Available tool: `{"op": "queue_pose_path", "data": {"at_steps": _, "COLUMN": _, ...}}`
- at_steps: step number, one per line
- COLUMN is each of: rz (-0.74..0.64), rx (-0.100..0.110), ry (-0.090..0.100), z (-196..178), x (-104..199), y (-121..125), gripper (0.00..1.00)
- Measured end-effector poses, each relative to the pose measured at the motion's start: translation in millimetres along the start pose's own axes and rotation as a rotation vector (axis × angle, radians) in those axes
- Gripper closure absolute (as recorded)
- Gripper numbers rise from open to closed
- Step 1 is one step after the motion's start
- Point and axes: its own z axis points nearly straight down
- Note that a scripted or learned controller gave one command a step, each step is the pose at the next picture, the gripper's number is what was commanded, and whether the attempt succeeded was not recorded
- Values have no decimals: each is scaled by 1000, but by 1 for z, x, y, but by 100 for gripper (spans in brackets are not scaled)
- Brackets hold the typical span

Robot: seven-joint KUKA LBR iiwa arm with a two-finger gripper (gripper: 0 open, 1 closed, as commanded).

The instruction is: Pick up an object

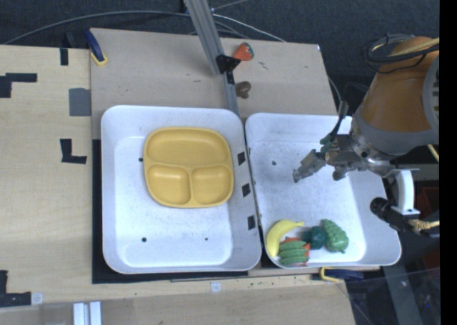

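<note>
While the grey arm with its orange band (400, 95) reaches in from the right, its two-finger gripper (308, 168) hangs over the middle of the right-hand shallow white bin (285, 138), with nothing between its fingers. Whether those fingers stand apart or together cannot be told from this slanted overhead view.

The candidate objects lie clustered in the near corner of the right bin, well apart from the gripper: a curved yellow toy banana (280, 233), a small red-and-green striped piece (293, 251) touching it, a teal lump (315, 236) just beside that, and a knobbly green vegetable-shaped toy (335, 236) at the cluster's right end.

A yellow plastic plate with three compartments (189, 166) lies flat in the upper part of the left-hand shallow white bin (121, 245). Both bins sit side by side, touching along their inner rims, on a pale wooden bench (43, 173). A grey metal post (201, 16) rises behind the bins.
</note>
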Motion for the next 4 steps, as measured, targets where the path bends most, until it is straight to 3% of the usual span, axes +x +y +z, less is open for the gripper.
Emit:
{"op": "queue_pose_path", "data": {"at_steps": 1, "rz": 1, "rx": 0, "ry": 0, "z": 0, "x": 0, "y": 0, "gripper": 0}}
{"op": "queue_pose_path", "data": {"at_steps": 3, "rz": 2, "rx": 7, "ry": 1, "z": 109, "x": -4, "y": 2, "gripper": 0}}
{"op": "queue_pose_path", "data": {"at_steps": 4, "rz": 2, "rx": -1, "ry": -2, "z": 149, "x": -4, "y": 2, "gripper": 0}}
